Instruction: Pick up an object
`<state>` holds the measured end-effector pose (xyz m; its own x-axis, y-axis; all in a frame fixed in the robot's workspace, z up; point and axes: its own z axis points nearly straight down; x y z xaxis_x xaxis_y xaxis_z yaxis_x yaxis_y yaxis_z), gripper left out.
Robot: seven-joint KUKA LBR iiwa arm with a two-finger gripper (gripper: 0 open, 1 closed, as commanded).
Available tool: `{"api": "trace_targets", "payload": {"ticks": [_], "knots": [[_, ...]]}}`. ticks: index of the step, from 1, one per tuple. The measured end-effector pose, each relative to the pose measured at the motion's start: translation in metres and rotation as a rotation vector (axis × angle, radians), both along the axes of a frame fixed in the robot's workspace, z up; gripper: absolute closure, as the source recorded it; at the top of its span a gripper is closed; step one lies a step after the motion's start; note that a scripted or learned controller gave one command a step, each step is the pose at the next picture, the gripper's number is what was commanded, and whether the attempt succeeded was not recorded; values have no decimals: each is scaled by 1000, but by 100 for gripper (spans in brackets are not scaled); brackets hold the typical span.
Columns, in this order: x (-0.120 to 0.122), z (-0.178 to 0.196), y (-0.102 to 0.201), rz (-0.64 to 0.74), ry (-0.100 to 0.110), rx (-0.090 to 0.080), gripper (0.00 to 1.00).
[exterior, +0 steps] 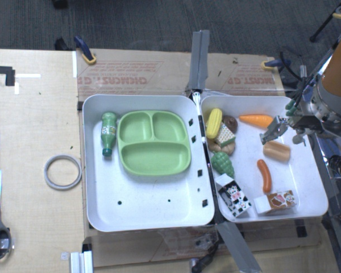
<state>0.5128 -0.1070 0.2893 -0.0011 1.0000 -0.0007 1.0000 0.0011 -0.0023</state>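
Broadly, the pale wooden counter (34,129) carried two shallow white plastic bins with rounded corners, side by side. Inside the left bin (148,209) sat a smooth green tray (154,142) split into three compartments, and just beside its left edge lay a small green bottle (108,133).

The right bin (310,209) was crowded with toy food. Along its left wall were a ridged yellow corn cob (214,122), a knobbly green broccoli-like piece (222,164) and a black-and-white carton (234,198) printed with a cow. Further right lay a tapered orange carrot (257,120), a rounded tan bread-like piece (277,151), a slim glossy orange-red sausage (265,176) and a small clear packet (277,201).

The grey metal hand (274,131) hung between carrot and bread piece; I couldn't tell how its grip stood, and nothing showed in it.

On the counter, well to the left, lay a flat grey ring (63,172).
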Motion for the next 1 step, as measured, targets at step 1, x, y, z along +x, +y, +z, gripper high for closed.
{"api": "trace_targets", "payload": {"ticks": [1], "knots": [[1,40,-18,204,-2,-1,0]]}}
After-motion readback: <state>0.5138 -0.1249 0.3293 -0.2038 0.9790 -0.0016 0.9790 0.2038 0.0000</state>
